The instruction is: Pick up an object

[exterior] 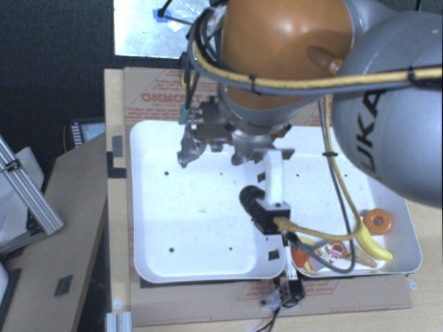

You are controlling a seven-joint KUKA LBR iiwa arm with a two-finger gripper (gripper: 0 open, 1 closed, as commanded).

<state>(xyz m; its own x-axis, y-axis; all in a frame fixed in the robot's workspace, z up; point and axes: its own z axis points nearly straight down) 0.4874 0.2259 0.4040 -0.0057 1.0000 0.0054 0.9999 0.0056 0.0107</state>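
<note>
The right bin held a banana and an orange ring; whether the hand was apart or together, I cannot tell.

Even, bright overhead light; glare on the orange band; soft focus, faint shadows
</note>
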